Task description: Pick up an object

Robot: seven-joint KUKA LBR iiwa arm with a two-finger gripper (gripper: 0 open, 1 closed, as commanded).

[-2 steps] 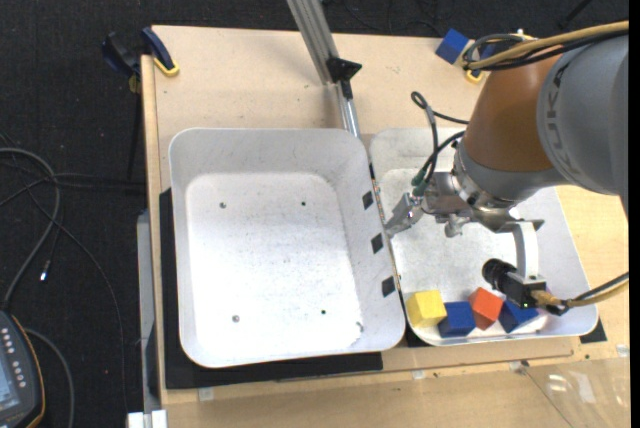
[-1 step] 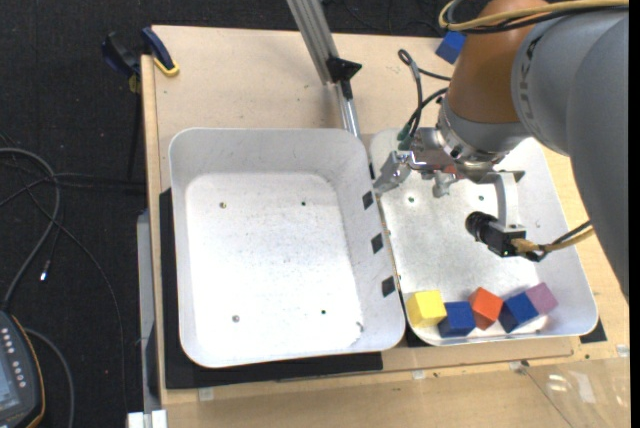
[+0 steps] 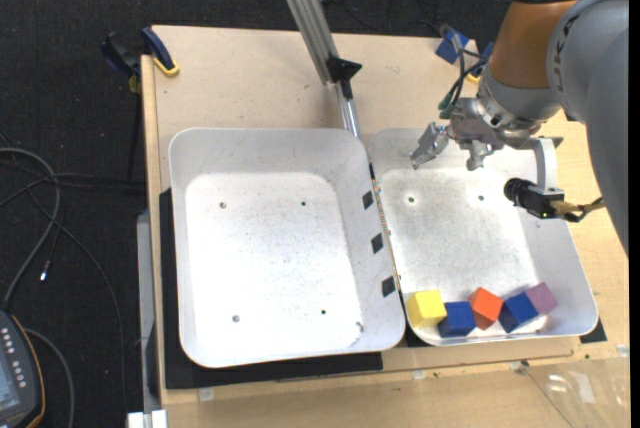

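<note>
Desk: tan wood top, carries two shallow white bins side by side. Left bin is the bigger-looking one, speckled floor. Right bin sits just beside it, rims touching along the middle seam.

Arm comes in from the right, grey body with orange band, wrist over the far edge of the right bin. Pincer hangs above the bin's upper end, two fingers spread apart, so open, nothing between them. Well apart from the blocks.

Metal pole slants across the desk from the top, ending near the seam between the bins.

Pick candidates are all bunched along the near wall of the right bin, touching or nearly so: yellow block leftmost, blue block just beside it, orange block next, second blue block, then purple block at the right end.

Blue clamp on the desk's far right edge, another clamp at the far left corner.
</note>
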